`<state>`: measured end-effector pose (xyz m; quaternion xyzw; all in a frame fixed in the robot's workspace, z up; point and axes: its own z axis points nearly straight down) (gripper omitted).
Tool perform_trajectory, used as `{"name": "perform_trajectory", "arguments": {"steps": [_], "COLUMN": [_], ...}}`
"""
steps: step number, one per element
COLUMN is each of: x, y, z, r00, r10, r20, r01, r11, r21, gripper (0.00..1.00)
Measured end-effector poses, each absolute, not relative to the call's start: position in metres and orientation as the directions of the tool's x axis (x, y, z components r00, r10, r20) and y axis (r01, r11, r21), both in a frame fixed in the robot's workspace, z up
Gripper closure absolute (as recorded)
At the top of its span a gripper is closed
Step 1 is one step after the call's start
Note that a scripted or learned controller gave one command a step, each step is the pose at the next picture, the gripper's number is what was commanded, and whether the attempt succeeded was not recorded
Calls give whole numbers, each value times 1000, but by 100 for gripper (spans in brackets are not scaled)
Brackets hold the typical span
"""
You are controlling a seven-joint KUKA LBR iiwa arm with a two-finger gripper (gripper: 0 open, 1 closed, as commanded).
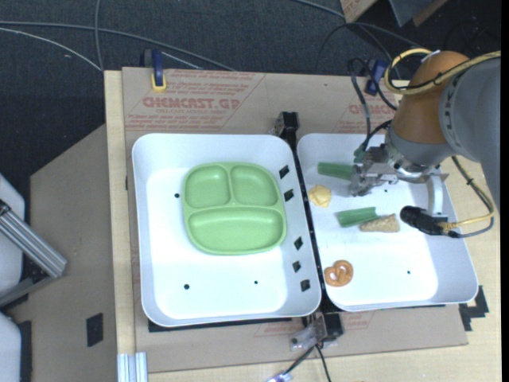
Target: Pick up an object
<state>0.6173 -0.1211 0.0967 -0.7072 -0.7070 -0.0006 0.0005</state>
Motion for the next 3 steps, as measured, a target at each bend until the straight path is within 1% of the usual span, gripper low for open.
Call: {"name": "perform_trajectory", "arguments": {"steps": [1,2,3], "x": [610,617,618], "y": [-124,-125,-125], "z": [155,201,220], "r00": [1,-1,-1], "r10": [1000,1000,1000], "r20": [-1,-1,0], "r01": [1000,1000,1000], "r11": [-1,1,1], "r21": [6,7,4], "gripper": [100,100,100]}}
